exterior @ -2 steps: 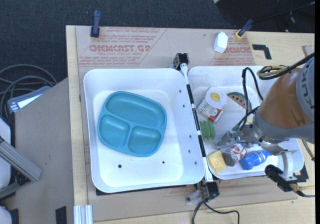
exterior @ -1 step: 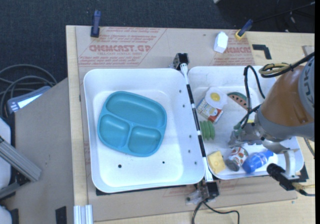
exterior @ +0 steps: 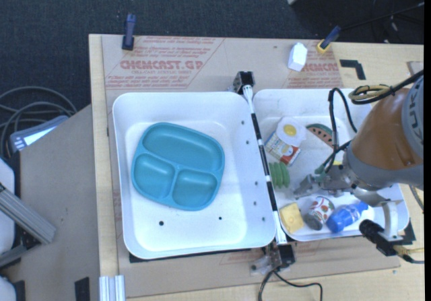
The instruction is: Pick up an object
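The right bin (exterior: 269, 101) served as the landmark, and every loose object lay inside it. A small white bottle with a yellow cap and a red-and-white label (exterior: 285, 141) lay tilted near the bin's middle, toward its left wall. Just right of it, toward the bin's far side, sat a watermelon slice toy (exterior: 319, 132), red with a green rind. Against the left wall, nearer the front, lay a small green leafy piece (exterior: 279, 175). In the front-left corner sat a yellow wedge (exterior: 291, 217); beside it to the right lay a small can with red-and-white markings (exterior: 319, 211), and right of that a blue bottle (exterior: 345, 217) lay on its side along the front wall.

The gripper (exterior: 322, 182) hung low over the bin's front half, under the arm's grey and orange wrist (exterior: 384, 141). Whether its tips were apart or together could not be told; nothing was visibly between them. The can lay just in front of the gripper, the blue bottle in front and to the right, the green piece to its left, and the white bottle beyond it toward the far-left.

In the left bin (exterior: 128, 114) lay a blue divided plate (exterior: 178, 165).
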You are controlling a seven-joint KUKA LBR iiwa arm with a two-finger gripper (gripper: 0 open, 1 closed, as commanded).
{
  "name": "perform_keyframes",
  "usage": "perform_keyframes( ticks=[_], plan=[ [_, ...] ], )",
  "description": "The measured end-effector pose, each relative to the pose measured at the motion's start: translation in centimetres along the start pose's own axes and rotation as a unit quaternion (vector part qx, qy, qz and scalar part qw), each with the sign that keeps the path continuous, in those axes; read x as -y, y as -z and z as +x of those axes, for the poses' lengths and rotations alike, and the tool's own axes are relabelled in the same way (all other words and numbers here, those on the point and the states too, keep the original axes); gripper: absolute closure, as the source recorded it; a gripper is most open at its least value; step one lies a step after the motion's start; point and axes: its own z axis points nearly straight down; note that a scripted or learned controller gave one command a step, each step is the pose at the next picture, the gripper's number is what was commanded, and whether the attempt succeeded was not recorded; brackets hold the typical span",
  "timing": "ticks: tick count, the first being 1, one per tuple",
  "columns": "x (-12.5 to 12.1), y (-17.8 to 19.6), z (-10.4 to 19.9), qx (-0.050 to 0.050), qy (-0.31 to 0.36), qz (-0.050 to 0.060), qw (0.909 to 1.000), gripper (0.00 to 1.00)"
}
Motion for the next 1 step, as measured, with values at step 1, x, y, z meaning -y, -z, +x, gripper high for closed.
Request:
perform_keyframes(
  ticks=[1],
  plan=[
    [-10.08,1.49,-7.46,0.001,0.001,-0.001,1.0000,0.00]
  ],
)
